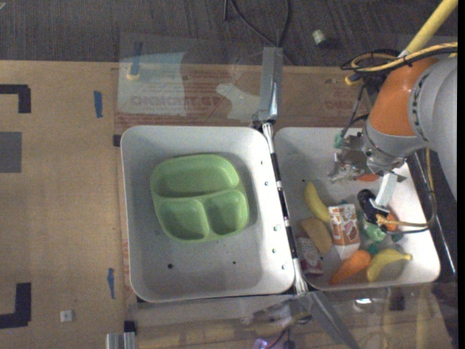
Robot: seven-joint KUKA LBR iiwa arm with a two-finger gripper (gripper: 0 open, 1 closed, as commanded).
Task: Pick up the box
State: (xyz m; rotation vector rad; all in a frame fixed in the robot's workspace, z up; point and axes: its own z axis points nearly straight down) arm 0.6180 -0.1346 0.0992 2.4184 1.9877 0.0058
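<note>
Cardboard-topped desk (58,195), two white bins. Right bin (305,147): I log the box (344,224), a small carton among toy food, claw (367,167) just above-right, its state untellable. Likely light, stiff; grip flat sides.

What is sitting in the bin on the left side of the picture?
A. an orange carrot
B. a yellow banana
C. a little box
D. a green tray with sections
D. The green tray with sections lies alone in the left bin, while the banana, carrot and box all lie in the right bin.
</note>
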